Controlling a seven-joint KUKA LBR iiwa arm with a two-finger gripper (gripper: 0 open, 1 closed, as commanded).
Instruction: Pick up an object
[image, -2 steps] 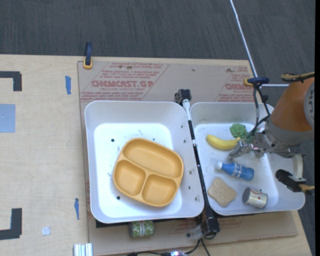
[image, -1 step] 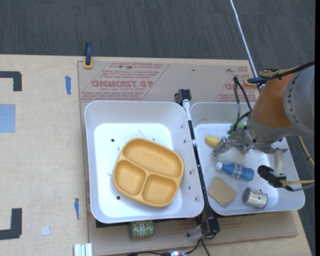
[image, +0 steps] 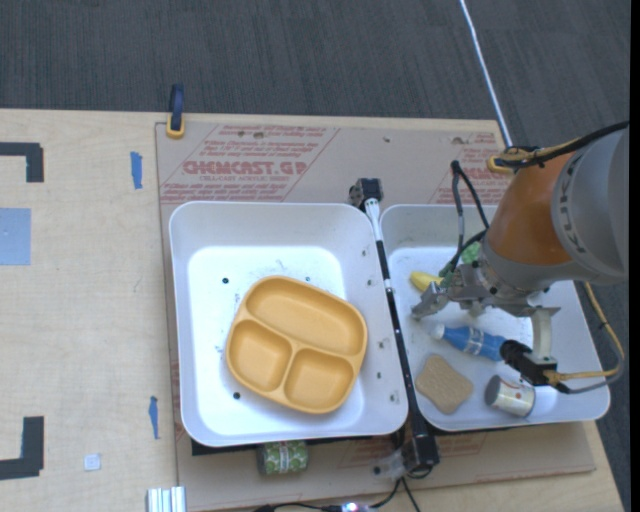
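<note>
Blue tube (image: 474, 342) lying flat in right bin (image: 590, 400), long axis left-right, gripper (image: 440, 297) above, grip state unclear.

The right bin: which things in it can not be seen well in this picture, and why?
- Yellow object, camera view: mostly hidden behind the gripper.
- Blue tube: its far end runs under the arm's wrist.
- Right bin: its far right part is covered by the arm.
- Metal cylinder: too small to identify.
</note>
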